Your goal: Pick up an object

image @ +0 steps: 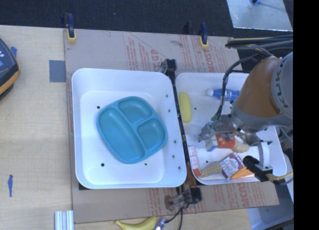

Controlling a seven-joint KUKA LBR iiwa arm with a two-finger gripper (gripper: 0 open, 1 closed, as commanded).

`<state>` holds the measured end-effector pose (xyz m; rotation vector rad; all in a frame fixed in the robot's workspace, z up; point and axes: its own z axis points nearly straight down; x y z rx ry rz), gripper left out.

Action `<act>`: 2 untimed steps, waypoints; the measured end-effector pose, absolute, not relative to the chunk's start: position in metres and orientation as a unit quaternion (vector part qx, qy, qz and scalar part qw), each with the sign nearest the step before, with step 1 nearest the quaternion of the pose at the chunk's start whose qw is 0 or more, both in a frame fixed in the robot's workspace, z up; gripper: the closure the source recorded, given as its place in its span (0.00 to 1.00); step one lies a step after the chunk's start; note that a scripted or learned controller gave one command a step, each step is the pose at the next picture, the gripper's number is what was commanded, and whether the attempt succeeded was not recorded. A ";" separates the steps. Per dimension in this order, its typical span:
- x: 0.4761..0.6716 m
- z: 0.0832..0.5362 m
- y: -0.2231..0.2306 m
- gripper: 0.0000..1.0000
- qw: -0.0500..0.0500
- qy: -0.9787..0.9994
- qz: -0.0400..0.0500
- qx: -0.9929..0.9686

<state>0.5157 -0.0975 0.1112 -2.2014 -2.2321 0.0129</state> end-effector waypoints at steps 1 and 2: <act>0.515 0.121 -0.098 1.00 0.004 -0.713 0.005 -0.701; 0.516 0.121 -0.098 0.00 0.003 -0.713 0.005 -0.701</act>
